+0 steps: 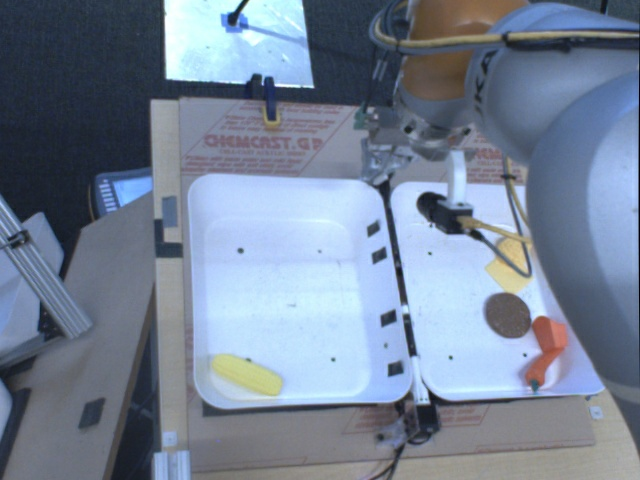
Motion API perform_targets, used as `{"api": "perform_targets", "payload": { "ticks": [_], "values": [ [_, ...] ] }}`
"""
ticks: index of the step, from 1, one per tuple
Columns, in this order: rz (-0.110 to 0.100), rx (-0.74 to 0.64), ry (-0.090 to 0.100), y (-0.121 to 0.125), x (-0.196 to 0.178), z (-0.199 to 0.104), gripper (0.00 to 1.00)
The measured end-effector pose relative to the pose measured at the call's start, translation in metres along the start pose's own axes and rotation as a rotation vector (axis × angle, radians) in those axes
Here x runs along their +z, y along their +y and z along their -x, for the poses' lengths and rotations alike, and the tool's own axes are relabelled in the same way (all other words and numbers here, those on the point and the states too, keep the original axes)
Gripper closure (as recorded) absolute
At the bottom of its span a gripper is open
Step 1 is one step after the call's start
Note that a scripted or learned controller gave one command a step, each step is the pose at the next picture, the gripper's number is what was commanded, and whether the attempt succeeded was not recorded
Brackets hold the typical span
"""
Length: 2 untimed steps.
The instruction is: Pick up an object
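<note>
My gripper [381, 166] hangs below the orange wrist band, over the far end of the ridge between the two bins. A yellow corn-like piece [246, 374] lies in the near left corner of the left bin [290, 298]. In the right bin [455, 368] a brown round disc [508, 314] rests toward the right side, an orange carrot-shaped piece [543, 348] sits just in front of it near the right rim, and a pale yellow flat slice [510, 266] lies behind it. The arm's grey body hides the right bin's far right part.
A black fitting with a cable [441, 213] hangs from the arm over the right bin's far side. Black clips [388, 318] line the ridge between the bins. A yellow-and-blue clamp [268, 103] stands behind the left bin on the cardboard.
</note>
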State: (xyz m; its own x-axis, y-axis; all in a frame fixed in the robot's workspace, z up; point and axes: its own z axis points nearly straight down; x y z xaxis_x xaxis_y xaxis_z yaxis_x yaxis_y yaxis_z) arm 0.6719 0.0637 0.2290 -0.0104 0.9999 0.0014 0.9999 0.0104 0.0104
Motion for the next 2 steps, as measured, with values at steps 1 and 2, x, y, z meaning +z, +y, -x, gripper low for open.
{"api": "perform_targets", "payload": {
  "ticks": [1, 2],
  "values": [
    [0.002, -0.003, 0.000, 0.001, -0.011, 0.000, 1.00],
    [0.005, -0.001, 0.003, 0.000, -0.143, -0.071, 1.00]
  ]
}}
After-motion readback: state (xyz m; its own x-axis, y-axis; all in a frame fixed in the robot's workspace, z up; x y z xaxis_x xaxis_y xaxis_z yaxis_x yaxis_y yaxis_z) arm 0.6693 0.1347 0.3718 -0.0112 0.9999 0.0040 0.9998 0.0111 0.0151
